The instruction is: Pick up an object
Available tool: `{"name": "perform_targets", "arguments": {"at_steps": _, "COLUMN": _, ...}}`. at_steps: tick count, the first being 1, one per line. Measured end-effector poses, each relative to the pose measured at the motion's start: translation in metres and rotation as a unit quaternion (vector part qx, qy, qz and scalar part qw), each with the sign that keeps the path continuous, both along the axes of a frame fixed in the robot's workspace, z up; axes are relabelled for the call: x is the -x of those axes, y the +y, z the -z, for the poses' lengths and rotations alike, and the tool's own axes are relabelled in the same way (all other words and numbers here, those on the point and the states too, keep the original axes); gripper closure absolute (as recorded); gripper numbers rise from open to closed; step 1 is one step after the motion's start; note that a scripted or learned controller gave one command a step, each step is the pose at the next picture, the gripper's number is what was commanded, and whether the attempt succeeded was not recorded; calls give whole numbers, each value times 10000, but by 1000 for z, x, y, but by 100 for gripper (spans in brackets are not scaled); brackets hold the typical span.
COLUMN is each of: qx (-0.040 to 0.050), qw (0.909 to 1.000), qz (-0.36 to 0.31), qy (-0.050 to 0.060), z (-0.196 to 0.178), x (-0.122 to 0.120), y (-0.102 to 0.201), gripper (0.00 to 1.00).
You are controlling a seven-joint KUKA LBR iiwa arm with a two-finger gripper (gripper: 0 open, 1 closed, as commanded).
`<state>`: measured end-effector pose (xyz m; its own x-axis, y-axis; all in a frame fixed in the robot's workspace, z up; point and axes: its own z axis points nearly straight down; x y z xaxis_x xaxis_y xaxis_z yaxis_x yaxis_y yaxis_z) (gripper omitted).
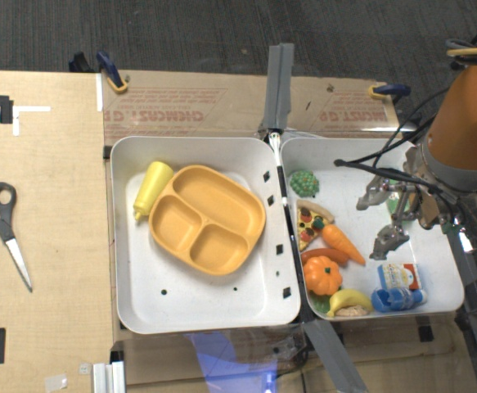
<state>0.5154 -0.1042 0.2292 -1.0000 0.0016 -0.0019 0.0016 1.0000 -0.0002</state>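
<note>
Here the arm [459, 129] reaches in from the right, its orange band above the wrist, and the gripper [383, 217] hangs over the right bin [447, 281]. Its two metal fingers [375, 195] stand apart, one nearer the bin's back and one nearer its front, with nothing between them; white bin floor shows in the gap.

The right bin carries the loose toys, all of them along its left side and front. A green broccoli piece [304, 182] lies near the back left. Below it a pizza slice [309, 222] rests against the dividing wall, and a carrot [341, 244] lies slantwise just beside it, touching or nearly so (the overlap is hard to judge from this slant). In front of those sits a small orange pumpkin [322, 276], and a banana [348, 302] lies at the front edge. A blue and white pouch [397, 288] lies at the front right, just beside the banana, and close below the front finger.

The left bin [136, 297] holds a yellow divided plate [207, 218] with three compartments, set at a tilt in the middle, and a yellow bottle [150, 188] lying against the plate's upper left edge.

On the bench [42, 219] to the left of the bins lie scissors [5, 228], well apart from everything else.
</note>
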Motion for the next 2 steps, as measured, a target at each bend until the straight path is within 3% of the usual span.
{"name": "perform_targets", "arguments": {"at_steps": 1, "qx": 0, "qw": 9997, "qz": -261, "qy": 2, "z": 71, "x": -20, "y": 12, "gripper": 0}}
{"name": "perform_targets", "arguments": {"at_steps": 2, "qx": -1, "qw": 10000, "qz": -43, "qy": -1, "z": 137, "x": -22, "y": 3, "gripper": 0}}
